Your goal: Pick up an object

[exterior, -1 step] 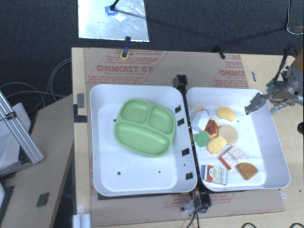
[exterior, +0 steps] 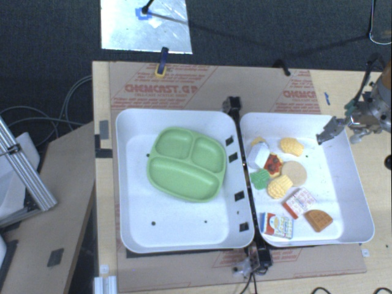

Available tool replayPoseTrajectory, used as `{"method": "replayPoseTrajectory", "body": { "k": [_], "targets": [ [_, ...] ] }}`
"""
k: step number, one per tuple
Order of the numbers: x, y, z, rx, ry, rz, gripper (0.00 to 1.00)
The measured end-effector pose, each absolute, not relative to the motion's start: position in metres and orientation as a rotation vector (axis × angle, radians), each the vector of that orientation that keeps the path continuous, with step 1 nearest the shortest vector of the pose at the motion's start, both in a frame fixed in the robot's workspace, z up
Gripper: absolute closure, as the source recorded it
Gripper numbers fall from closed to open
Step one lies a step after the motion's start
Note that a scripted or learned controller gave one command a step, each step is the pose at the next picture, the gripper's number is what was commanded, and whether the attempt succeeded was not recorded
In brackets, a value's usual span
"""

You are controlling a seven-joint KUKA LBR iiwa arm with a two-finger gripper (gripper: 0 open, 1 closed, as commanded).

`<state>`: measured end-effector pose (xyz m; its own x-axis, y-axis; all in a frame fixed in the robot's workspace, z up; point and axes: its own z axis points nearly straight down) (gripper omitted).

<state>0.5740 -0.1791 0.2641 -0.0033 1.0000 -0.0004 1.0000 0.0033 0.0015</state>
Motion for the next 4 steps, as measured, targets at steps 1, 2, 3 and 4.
{"method": "replayPoseTrajectory", "body": {
  "k": [1,2,3,4],
  "targets": [
    [0.578,-0.187,0.208,2.222,2.224,-0.002,0.00],
    [0.574,-0.183,0.147,2.222,2.225,-0.002,0.00],
    [0.581,-0.182,0.104,2.218,2.225,0.001,0.00],
    [0.586,-0.181,0.090,2.213,2.216,0.014,0.00]
  ]
}}
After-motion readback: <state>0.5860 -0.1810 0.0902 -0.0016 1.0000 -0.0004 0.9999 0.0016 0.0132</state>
